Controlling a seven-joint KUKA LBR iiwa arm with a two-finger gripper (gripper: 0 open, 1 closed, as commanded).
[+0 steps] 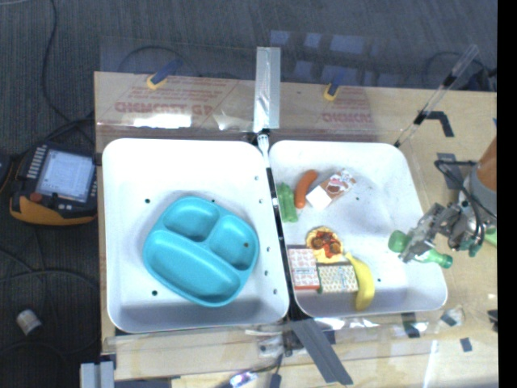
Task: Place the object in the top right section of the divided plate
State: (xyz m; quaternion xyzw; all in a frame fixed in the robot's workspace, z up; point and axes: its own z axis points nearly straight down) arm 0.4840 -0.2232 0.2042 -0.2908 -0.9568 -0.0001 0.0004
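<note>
Two shallow white bins sat side by side on the bench. The left bin [121, 217] held a blue divided plate [202, 250], tilted on the bin floor, with two smaller sections toward 12 and 2 o'clock and one long section toward 7 o'clock; all three sections looked bare. The right bin [380, 168] held the loose things. An orange sausage [305, 188] lay toward 11 o'clock, with a green strip [286, 202] just beside it against the bin's left wall. A small white-and-red packet [331, 189] lay next to the sausage at its 3 o'clock. Lower down, a small pizza-like disc [325, 241] sat near the middle left, touching two patterned flat cards [321, 275] at its 6 o'clock. A yellow banana [363, 281] curved along the cards' right side, toward 5 o'clock of the bin.

At the bin's 3 o'clock edge, the gripper [422, 242] reached in from the right. A green object [428, 253] lay right at the fingertips, one end inside the bin and the other over its rim, but I could not tell whether the fingers were closed on it or merely beside it. That green object was well apart from the plate, across the divider between the bins.
</note>
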